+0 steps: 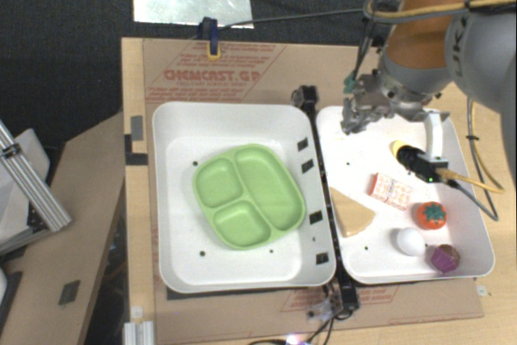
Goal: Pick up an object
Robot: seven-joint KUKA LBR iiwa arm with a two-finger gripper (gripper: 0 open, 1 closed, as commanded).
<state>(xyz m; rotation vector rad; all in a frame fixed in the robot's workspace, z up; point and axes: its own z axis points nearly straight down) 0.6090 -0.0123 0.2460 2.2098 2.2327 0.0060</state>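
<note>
Objects lie in the right-hand bin (367, 161), in its near half: a tan wedge (351, 214), a small red-and-white box (391, 191), an orange tomato-like toy (431, 215), a white ball (410, 241) and a purple piece (444, 258). The tool (355, 124) hangs over the far left corner of this bin, apart from them; wide or narrow, I cannot tell. A green divided plate (246, 195) lies in the left-hand bin (178, 141).

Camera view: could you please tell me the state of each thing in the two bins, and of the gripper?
gripper: hovers over the far left corner of the right bin.
plate: flat in the left bin, compartments empty.
wedge: flat, by the right bin's left wall.
box: flat, mid-bin.
tomato: upright, green top up.
ball: at rest, free.
purple thing: at rest in the near right corner.
</note>
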